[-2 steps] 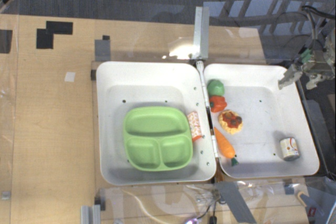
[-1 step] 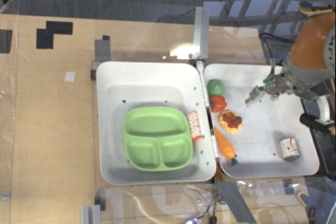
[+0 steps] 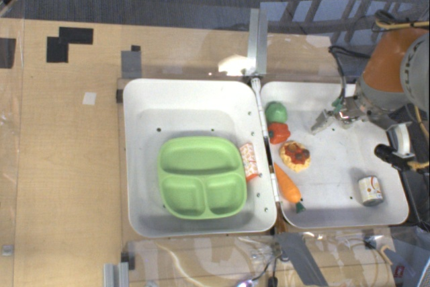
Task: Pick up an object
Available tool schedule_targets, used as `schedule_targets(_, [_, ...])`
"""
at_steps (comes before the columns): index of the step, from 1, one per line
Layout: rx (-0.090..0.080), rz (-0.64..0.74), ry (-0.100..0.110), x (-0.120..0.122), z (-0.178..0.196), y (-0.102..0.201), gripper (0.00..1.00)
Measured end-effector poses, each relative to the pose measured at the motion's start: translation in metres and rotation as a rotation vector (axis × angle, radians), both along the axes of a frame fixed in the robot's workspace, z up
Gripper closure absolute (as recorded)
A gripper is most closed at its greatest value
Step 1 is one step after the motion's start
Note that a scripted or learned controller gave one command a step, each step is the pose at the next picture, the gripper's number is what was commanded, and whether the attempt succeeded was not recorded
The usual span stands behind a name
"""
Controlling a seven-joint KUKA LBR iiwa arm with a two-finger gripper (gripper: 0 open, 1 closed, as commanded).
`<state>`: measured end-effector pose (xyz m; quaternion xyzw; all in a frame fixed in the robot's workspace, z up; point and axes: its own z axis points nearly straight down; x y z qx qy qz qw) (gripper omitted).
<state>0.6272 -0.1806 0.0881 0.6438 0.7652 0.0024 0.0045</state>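
You had two bins side by side. In the left bin (image 3: 141, 117), a divided tray (image 3: 201, 177) sat centred, with a small packet (image 3: 248, 160) at its 3 o'clock. In the right bin (image 3: 383, 212), a ball (image 3: 275, 111), a tomato-like piece (image 3: 278, 133), a pizza piece (image 3: 295, 155) and a carrot (image 3: 289, 188) ran along the 9 o'clock wall; a can (image 3: 370, 189) lay toward 5 o'clock.

Two bins (image 3: 134, 144), one tray (image 3: 201, 178), six objects (image 3: 295, 156).

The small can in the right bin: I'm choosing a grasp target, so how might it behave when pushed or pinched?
The small can lies on its side, so a nudge would probably roll it. Its rounded wall may slip from the pincer. It looks rigid.
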Motion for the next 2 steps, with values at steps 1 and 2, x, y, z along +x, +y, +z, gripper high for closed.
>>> schedule_targets(1, [0.001, 0.059, 0.005, -0.018, 0.011, 0.002, 0.0])
schedule_targets(2, [-0.004, 0.187, 0.009, 0.042, 0.001, 0.051, 0.0])
